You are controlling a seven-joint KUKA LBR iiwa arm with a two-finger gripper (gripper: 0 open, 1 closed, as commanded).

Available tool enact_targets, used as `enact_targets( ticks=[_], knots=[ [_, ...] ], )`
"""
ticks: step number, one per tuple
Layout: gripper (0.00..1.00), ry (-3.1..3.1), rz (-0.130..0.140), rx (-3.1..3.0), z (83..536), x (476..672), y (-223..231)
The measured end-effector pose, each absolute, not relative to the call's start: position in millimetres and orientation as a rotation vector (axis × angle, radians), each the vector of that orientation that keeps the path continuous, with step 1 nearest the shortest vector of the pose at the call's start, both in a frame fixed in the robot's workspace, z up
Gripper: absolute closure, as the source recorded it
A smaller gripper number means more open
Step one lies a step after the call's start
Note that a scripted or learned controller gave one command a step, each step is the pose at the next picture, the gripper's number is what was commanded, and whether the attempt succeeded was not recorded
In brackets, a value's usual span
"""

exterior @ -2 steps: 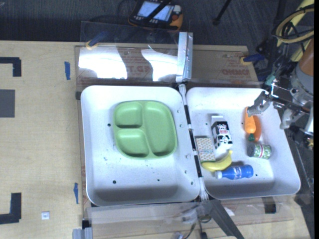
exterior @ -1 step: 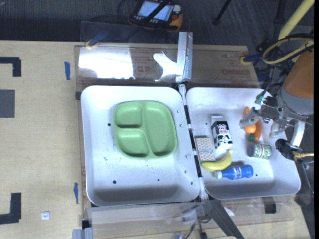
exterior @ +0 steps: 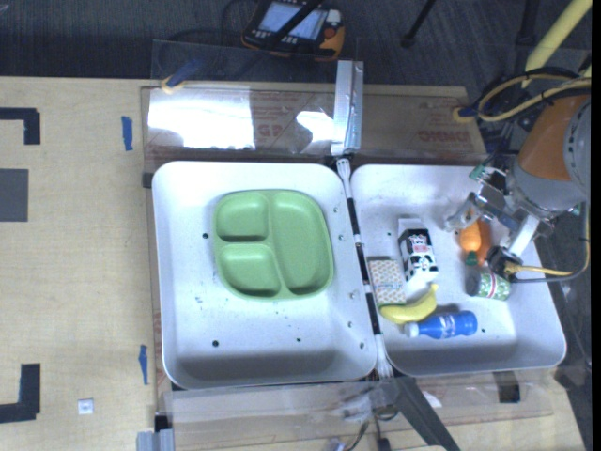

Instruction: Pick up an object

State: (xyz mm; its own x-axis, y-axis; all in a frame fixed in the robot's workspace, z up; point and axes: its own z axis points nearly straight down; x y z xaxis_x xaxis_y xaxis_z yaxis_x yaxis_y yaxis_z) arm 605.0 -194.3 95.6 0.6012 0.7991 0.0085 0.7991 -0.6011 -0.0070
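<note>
Orange and small, an object lies in the right bin just beside the gripper, whose grasp I cannot tell, while a green divided plate sits in the left bin.

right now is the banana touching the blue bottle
Touching: the camera view shows the banana lying against the blue bottle just in front of it, their edges meeting with no white bin floor visible between.

The pale wooden table bears two shallow white bins side by side near its right edge: the left bin and the right bin, rims touching.
</note>
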Motion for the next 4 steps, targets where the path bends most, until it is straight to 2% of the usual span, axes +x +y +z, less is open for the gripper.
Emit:
enact_targets(
  ticks=[1,2,3,4],
  knots=[
    [1.0,-1.402,-0.003,-2.805,105.1,604.8,-196.1],
    [1.0,-1.855,-0.001,-2.536,187.4,591.0,-109.7],
    [1.0,-2.186,0.001,-2.253,184.4,593.9,-46.7],
    [1.0,-2.566,0.001,-1.807,194.7,527.5,-27.1]
  ],
)
